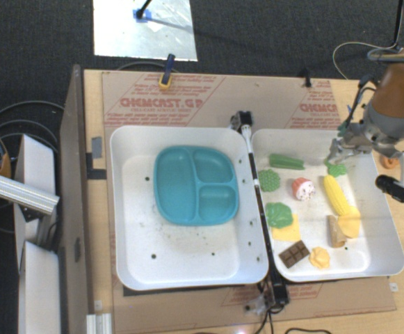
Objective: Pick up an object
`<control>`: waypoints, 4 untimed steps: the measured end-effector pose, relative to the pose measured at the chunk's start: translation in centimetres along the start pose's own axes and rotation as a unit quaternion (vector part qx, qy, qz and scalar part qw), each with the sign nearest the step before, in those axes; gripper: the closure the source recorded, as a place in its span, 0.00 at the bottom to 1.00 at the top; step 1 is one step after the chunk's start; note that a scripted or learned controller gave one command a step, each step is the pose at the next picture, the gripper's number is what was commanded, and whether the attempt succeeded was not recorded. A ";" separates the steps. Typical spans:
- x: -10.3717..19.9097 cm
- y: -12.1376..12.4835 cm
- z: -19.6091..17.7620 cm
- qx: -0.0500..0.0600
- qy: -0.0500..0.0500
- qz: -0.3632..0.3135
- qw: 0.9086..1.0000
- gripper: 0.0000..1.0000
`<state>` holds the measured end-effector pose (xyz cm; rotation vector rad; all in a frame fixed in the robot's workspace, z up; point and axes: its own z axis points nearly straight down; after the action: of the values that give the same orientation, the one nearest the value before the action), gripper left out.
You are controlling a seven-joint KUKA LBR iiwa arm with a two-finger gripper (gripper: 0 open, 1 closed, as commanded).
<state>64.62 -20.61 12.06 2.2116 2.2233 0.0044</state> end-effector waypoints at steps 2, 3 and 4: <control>0.0 -6.0 3.9 0.006 0.002 0.003 1.000 0.00; 0.0 -5.5 2.5 0.000 0.000 0.001 1.000 1.00; 6.8 -0.6 3.6 0.000 0.002 -0.003 1.000 1.00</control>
<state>64.01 -13.87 8.49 2.2063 2.2326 0.0086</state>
